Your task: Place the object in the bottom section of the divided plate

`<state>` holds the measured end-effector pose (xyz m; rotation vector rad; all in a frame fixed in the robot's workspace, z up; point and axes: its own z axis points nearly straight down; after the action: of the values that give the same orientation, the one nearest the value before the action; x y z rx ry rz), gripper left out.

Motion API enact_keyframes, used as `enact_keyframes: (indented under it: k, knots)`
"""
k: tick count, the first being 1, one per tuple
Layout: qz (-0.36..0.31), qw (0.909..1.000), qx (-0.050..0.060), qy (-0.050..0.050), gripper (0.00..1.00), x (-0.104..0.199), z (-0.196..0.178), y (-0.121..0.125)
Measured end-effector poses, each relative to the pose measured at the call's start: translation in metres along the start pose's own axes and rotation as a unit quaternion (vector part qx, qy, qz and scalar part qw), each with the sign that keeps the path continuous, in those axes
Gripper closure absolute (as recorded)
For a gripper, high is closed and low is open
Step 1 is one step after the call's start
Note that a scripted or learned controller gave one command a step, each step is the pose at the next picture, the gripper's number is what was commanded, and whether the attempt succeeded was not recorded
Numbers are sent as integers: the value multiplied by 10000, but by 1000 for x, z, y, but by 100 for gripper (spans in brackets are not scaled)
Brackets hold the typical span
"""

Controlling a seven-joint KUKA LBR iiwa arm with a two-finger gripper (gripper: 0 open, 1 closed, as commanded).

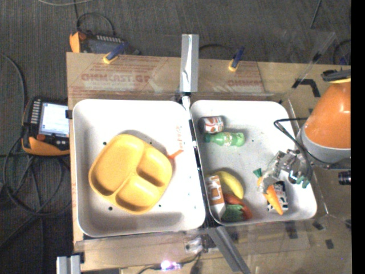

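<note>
- Bench: brown board carrying both bins, extending to the gripper's left and above it in the view.
- Left bin: shallow, white, well to the gripper's left, touching the right bin along the centre divide.
- Right bin: shallow, white; the gripper hangs over its right-hand part.
- Arm: grey with an orange band, entering from the right, directly above and right of the gripper.
- Divided plate: yellow, three sections, lying in the left bin, far to the gripper's left; nothing lies in its sections.
- Gripper: over the right bin, near its right wall. Whether it is released or clenched cannot be told; nothing is visibly between its tips.
- Green bottle: on its side, up and left of the gripper, apart from it.
- Banana: yellow, to the gripper's left and slightly lower.
- Orange box: just left of the banana, against the bin's left wall.
- Can: red and white, on its side, above the green bottle, furthest up-left of the gripper.
- Red and green vegetables: a small heap down-left of the gripper, below the banana.
- Carrot: small, orange, just below the gripper, lying on a small black-and-white item.
- Orange stick: thin, in the left bin beside the plate's upper right edge.
</note>
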<state>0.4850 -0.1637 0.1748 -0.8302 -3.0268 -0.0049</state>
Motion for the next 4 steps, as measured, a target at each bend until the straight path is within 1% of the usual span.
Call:
enact_keyframes:
  k: [1, 2, 3, 4]
  knots:
    - [-6, 10000, -10, 20, 100, -1, -6, 2]
    - [467, 9989, 8, 8, 100, -9, 30, -16]
    - [1340, 9910, 19, 8, 100, 35, 26, 57]
    - [594, 9982, 25, -6, 100, 72, -5, 121]
